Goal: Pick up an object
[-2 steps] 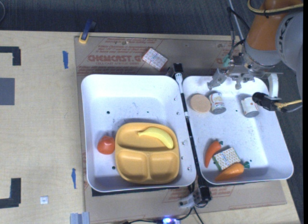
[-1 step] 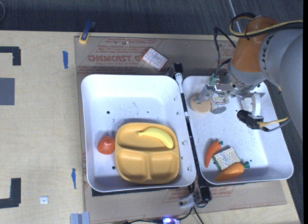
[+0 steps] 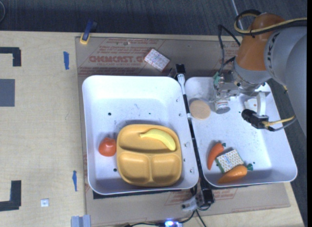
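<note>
**Camera view: gripper low over the right bin's far end**

The gripper (image 3: 222,105) hangs in the right bin (image 3: 278,148), just beside a round tan disc (image 3: 199,109) near the dividing wall, seemingly lined up for a pick there. Whether it is open or has hold of anything, I cannot tell. Nearer the front lie two carrots (image 3: 215,154) flanking a small checked packet (image 3: 229,160). The left bin (image 3: 131,89) holds a yellow divided tray (image 3: 148,165) carrying a banana (image 3: 160,137), with a tomato (image 3: 107,146) touching the tray's side.
</note>
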Tool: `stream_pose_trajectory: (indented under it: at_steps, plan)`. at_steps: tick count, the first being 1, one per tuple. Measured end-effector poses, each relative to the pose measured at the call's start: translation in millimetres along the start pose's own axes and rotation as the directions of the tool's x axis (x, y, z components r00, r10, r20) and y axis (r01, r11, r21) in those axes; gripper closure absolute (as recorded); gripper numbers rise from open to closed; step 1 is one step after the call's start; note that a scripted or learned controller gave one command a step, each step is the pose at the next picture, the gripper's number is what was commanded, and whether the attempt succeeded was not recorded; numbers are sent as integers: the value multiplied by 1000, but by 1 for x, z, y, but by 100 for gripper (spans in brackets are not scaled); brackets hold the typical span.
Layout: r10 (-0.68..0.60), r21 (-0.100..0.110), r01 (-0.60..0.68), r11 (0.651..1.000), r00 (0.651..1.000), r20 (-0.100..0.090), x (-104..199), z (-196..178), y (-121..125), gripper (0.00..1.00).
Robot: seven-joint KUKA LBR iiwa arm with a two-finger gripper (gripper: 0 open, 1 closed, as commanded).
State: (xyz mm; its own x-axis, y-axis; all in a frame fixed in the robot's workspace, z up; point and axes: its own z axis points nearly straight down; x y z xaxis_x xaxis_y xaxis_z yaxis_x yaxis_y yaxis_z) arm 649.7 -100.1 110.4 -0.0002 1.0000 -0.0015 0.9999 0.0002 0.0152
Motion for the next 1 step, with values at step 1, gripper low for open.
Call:
stream_pose_trajectory:
  at_steps: [1]
  plan:
    - [-1,14,1,1000,1000,-2,77,-75,-16,100]
